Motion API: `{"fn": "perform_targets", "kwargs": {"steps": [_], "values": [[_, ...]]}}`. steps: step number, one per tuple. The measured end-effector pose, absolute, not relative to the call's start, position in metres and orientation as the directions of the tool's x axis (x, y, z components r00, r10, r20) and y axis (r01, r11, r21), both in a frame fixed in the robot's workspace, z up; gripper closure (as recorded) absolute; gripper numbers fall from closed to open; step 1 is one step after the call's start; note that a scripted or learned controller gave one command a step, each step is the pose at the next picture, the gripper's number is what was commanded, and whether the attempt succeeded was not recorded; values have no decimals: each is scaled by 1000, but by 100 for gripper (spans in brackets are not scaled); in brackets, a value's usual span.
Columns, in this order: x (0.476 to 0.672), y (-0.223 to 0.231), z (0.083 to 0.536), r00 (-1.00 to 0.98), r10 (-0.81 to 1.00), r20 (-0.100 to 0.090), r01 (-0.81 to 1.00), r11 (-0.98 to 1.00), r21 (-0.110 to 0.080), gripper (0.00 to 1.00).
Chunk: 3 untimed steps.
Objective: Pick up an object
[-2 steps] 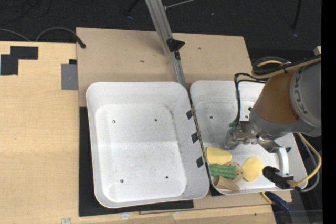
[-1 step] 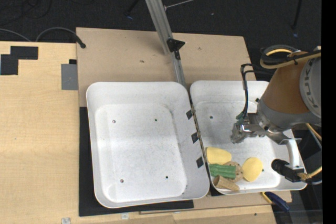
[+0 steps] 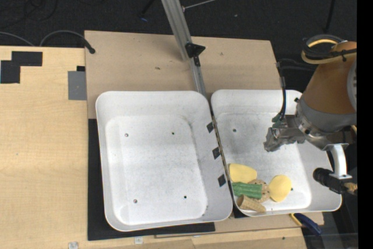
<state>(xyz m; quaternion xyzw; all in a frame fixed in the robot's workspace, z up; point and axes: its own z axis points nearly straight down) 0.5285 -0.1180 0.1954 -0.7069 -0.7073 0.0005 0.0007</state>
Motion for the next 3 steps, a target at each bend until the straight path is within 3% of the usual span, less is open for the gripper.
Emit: {"fn": "perform_targets", "kwargs": {"steps": [3], "values": [[513, 39, 218, -4, 1000, 2, 1000, 4, -4, 100]]}}
